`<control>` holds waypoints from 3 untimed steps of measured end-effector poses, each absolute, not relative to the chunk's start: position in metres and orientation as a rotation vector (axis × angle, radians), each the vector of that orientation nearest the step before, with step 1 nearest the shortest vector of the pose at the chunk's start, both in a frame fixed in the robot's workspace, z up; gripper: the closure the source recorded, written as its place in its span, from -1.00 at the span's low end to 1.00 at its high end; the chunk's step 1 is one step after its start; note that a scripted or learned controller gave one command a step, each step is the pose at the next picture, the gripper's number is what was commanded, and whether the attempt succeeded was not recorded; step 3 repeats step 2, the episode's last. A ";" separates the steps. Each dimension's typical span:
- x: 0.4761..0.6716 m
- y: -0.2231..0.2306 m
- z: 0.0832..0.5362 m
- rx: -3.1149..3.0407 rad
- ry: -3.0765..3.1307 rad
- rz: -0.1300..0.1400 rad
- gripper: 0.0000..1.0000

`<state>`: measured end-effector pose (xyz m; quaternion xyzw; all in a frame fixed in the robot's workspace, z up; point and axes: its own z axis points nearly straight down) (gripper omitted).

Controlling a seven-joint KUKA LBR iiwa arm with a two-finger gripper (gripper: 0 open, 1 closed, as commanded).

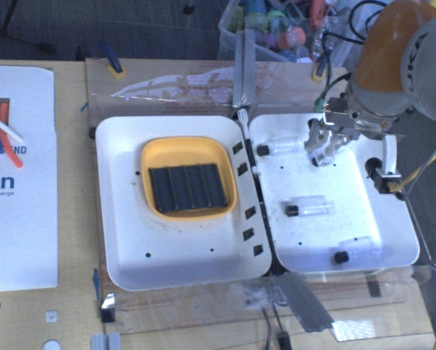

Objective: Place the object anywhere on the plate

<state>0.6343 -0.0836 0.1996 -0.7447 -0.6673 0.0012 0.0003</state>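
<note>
Here the end effector [321, 154], its opening unclear, hangs over the right bin [393, 228].

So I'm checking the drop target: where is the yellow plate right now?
The yellow plate sits in the left bin in the camera view, holding a dark ribbed block, across the divider from the gripper.

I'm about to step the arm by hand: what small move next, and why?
Probably lower the gripper toward the clear vial lying just to its left at the back of the right bin. The yellow plate in the left bin carries a dark ridged block but no vial, and nothing shows between the fingers, so a pick comes first.
</note>
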 end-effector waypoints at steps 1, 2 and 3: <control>0.634 -0.084 0.200 -2.340 -2.096 0.003 -1.00; 0.662 -0.135 0.193 -2.054 -2.383 -0.002 -1.00; 0.662 -0.135 0.193 -2.054 -2.383 -0.002 -1.00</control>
